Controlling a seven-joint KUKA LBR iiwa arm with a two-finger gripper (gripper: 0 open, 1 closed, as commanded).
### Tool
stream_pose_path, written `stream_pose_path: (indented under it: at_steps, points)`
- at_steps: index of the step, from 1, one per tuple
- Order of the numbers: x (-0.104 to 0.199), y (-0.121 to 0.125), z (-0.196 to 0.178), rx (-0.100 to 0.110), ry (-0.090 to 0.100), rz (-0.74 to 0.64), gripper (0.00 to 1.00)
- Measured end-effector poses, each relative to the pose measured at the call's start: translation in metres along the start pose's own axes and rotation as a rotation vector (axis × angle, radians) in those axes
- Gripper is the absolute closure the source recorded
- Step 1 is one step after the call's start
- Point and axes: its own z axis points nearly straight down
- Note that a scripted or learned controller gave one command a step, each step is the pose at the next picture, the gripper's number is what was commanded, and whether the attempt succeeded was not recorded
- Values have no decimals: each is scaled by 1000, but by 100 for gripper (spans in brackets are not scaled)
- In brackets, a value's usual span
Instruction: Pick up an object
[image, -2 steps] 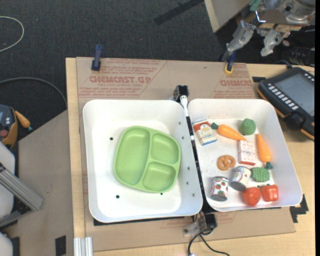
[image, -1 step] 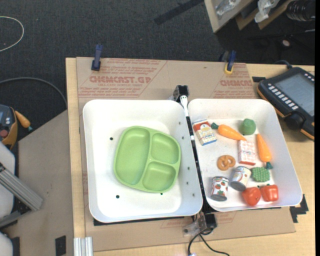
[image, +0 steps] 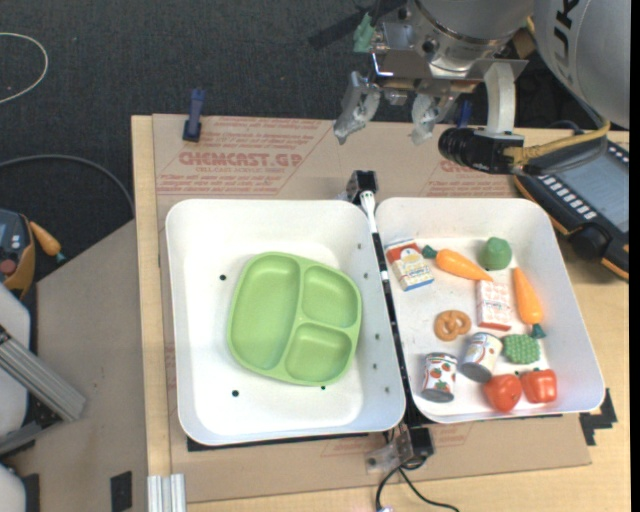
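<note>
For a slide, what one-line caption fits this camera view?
Open gripper hovers behind two white bins: a green plate in the left, toy foods in the right.

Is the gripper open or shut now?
Open: the gripper hangs above the bench, its two fingers apart, with nothing between them.

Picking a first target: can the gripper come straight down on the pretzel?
Probably yes. The gripper hangs open above the bench, and the pretzel lies flat with bare bin floor around it.
</note>
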Motion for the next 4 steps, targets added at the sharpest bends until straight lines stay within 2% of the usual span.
stream_pose_path:
  at_steps: [1,2,3,4]
  points:
    - [27,-18,-126,-30,4,2,0]
    - [126,-80,-56,-4,0,-6,0]
    - [105,-139,-120,-20,3,5,0]
    - [107,-136,-127,-17,1,4,100]
